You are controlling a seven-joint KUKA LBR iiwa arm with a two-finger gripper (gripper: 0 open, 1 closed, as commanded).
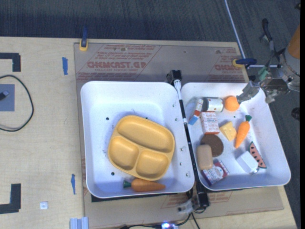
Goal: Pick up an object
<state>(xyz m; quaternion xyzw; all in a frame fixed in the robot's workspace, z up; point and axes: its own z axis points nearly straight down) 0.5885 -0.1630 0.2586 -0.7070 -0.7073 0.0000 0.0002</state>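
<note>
The brown board [157, 61] under the two bins bore red print. At its eleven o'clock side the large letters read roughly "CHEMCAST GP", with smaller lines above and below too blurred to read. The same red print recurred toward one o'clock, partly cut off. The small red-and-white carton [209, 123] carried print too small to read.

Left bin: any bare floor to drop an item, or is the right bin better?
Left bin is better: bare floor along its far wall and left side, bordering the yellow divided tray. A carrot blocks the near edge. Right bin is crowded down its left and middle; the bare strip is along its right wall, past the watermelon slice. The tool hovers at its far right corner.
</note>
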